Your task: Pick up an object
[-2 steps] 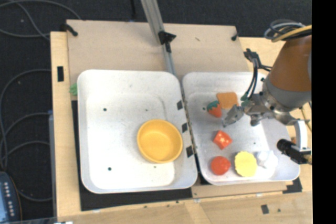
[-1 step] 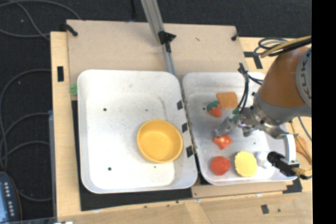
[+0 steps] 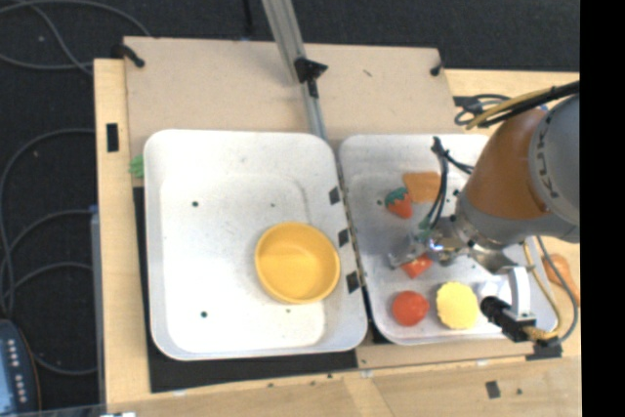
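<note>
My gripper point(image 3: 414, 255) reaches down into the middle of the right bin point(image 3: 363, 161), under the arm's orange band. A small red object point(image 3: 418, 267) lies right at its tip, touching or just below it. Toward the back of that bin, a red piece with a green top point(image 3: 397, 202) lies next to an orange block point(image 3: 423, 185). Near the front wall sit a red round object point(image 3: 410, 308) and a yellow round object point(image 3: 456, 306), side by side. The arm hides the right part of this bin.
A yellow bowl point(image 3: 297, 262) stands in the left bin point(image 3: 195, 171), close to the divide between the bins. A metal post point(image 3: 283, 15) rises behind the bins. An orange object point(image 3: 559, 274) peeks out at the far right beside the arm.
</note>
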Motion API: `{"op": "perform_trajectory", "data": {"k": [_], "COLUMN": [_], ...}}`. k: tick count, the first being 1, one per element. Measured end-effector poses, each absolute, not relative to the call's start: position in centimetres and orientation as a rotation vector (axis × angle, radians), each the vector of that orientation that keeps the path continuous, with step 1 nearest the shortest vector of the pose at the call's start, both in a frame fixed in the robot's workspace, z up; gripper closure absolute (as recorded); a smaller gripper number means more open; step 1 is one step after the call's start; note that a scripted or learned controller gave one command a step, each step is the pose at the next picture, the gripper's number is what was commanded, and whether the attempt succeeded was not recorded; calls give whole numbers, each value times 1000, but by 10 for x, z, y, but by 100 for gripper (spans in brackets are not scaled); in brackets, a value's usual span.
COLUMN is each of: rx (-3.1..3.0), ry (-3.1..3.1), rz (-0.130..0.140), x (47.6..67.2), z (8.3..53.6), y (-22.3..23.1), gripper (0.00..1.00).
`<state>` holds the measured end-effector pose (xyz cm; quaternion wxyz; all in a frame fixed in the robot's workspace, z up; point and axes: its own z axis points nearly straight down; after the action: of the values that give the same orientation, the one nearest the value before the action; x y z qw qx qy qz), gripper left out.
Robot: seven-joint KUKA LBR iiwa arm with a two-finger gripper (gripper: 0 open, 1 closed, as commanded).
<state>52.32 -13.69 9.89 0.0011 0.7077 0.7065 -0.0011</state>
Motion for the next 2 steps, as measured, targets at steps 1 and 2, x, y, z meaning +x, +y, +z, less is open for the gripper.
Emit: {"op": "perform_trajectory", "data": {"k": [1, 2], "rx": [2226, 2213], "ry": [2213, 2221], "rz": [6, 7], "x": [525, 521], "z": [111, 174], "y": [-136, -136], "gripper": [100, 100]}}
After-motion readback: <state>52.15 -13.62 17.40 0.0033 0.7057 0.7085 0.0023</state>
